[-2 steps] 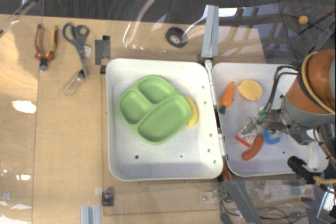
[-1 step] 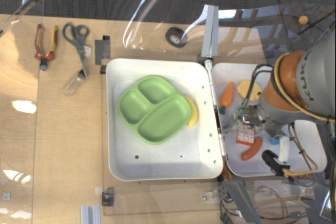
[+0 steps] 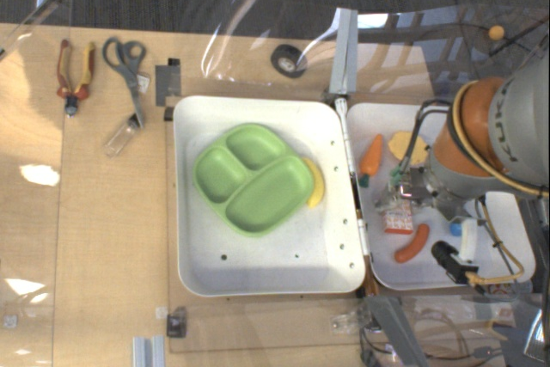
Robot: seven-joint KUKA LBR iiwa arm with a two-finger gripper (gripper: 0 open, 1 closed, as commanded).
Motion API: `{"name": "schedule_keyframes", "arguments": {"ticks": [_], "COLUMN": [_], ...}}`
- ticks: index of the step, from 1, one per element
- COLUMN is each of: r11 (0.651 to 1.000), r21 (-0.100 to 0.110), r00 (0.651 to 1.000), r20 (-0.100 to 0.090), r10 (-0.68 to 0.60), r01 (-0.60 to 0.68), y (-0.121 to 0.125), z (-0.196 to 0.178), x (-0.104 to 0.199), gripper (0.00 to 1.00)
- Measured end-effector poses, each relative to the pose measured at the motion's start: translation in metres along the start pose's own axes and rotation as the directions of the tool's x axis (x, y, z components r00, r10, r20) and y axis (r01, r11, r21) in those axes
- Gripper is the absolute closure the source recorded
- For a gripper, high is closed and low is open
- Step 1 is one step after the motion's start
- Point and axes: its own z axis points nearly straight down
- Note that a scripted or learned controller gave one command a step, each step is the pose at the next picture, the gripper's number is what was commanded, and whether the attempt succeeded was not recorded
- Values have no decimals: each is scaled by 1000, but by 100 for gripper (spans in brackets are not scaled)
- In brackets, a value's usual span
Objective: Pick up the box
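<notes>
Right now the box is lying flat in the right bin, close to that bin's left wall and about midway along it. It is showing a pale top face with a red band. The gripper is hanging just over the box's far end. The slanted view is making it hard to judge whether the two are touching. The wrist is masking the claw's working end, so I cannot tell whether it is open or closed, and nothing is showing as held.

The box is looking like a small printed carton, so it is probably light and fairly stiff along its edges. Its broad faces are likely to give under a hard squeeze, and the print may be making them a little slick. The best hold is probably across the two narrower sides, near the middle, so that the box is not tipping as it lifts.

A red sausage is lying just beside the box's near right corner, and a carrot is resting toward the bin's far left corner. The sausage is sitting close enough that a wide approach could be catching it too.
</notes>
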Motion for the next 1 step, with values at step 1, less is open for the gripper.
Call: {"name": "schedule_keyframes", "arguments": {"ticks": [1], "r11": [996], "r21": [18], "r00": [997], "r20": [-1], "r10": [84], "r01": [-83], "y": [52], "z": [-115], "x": [50], "gripper": [100]}}
